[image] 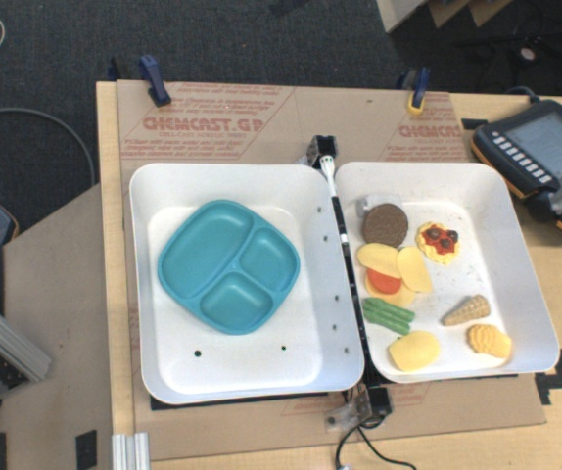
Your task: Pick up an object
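Observation:
The right bin (519, 262) holds several toy foods. A brown round patty (386, 223) lies near its back left, with a small yellow tart topped in red (439, 242) beside it. Two pale yellow slices (378, 257) (415, 270) overlap a red tomato slice (384, 283). In front of these are green beans (389, 314), a yellow potato-like piece (414, 352), a tan cone (467, 309) and an orange ridged nugget (489, 341). A teal divided plate (227, 265) lies in the left bin (168, 365).
A black teach pendant (538, 151) rests on the bench at the right, close to the right bin's far corner. A blue clamp (154, 79) and a yellow-and-blue clamp (418, 89) hold the brown board's back edge. A black hinge strip (338, 233) runs between the bins.

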Controlling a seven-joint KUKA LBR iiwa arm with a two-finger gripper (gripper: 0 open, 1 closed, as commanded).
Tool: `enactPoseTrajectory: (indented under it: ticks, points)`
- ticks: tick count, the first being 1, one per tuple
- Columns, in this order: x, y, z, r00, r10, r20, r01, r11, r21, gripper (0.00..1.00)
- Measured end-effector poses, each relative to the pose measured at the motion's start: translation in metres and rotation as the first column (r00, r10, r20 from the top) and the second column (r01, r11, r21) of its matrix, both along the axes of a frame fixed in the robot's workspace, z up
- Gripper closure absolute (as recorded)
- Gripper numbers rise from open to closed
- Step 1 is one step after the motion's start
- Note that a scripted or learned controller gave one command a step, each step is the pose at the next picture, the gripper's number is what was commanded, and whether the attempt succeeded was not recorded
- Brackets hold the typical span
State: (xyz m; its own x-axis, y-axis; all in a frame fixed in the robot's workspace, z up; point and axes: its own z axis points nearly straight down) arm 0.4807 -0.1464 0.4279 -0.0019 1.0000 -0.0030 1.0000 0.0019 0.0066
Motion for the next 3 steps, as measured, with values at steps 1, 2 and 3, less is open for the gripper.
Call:
enactPoseTrajectory:
  ticks: [1, 2, 3]
  points:
    - [-0.002, -0.064, -0.030, 1.000, -0.008, -0.010, 0.008, 1.000, 0.002, 1.00]
    - [0.007, -0.018, 0.019, 1.000, 0.004, 0.001, -0.004, 1.000, 0.001, 1.00]
    - [-0.003, -0.057, -0.074, 1.000, -0.006, -0.015, 0.006, 1.000, 0.004, 1.00]
